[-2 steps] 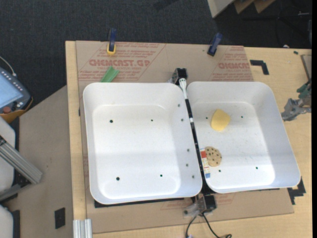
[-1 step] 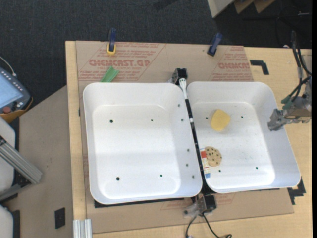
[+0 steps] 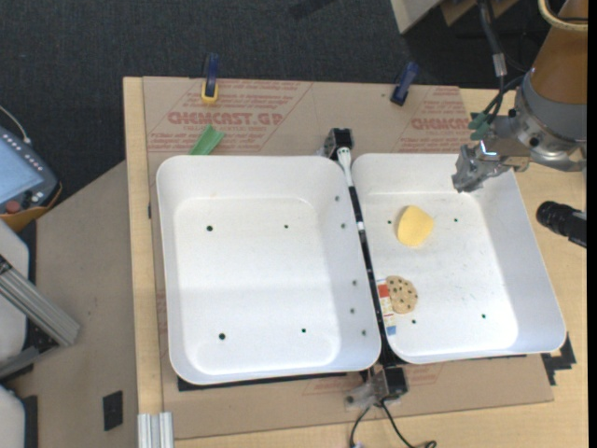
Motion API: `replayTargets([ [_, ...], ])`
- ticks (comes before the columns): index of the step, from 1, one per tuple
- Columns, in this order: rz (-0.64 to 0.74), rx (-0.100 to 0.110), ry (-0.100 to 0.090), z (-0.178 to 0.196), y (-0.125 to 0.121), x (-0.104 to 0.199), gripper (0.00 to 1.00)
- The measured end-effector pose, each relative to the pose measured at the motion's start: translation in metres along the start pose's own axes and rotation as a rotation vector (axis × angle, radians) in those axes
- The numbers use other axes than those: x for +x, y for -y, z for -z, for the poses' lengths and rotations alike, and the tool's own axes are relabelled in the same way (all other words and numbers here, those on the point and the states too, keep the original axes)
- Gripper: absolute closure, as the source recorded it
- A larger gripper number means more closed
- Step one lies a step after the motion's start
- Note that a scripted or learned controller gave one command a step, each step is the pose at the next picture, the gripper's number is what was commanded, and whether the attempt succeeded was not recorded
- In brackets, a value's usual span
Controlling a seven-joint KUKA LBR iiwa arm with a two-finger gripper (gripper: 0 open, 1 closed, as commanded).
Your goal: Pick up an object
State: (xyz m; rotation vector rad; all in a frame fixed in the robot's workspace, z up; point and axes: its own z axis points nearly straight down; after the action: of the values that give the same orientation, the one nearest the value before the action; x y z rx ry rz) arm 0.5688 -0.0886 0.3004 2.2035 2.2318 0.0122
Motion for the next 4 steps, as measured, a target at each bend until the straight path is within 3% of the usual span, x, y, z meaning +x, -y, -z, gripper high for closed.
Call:
replayTargets([
  [1,-0.022,0.018,0.001,-0.047,0.096,-0.056,1.00],
  [2,-0.005,0.019,-0.004,-0.119,0.092,0.032,1.00],
  [3,-0.011,-0.006,0.003,0.010,0.087,0.024,1.00],
  [4,-0.004,-0.013,0.000,0.176,0.085,0.092,1.00],
])
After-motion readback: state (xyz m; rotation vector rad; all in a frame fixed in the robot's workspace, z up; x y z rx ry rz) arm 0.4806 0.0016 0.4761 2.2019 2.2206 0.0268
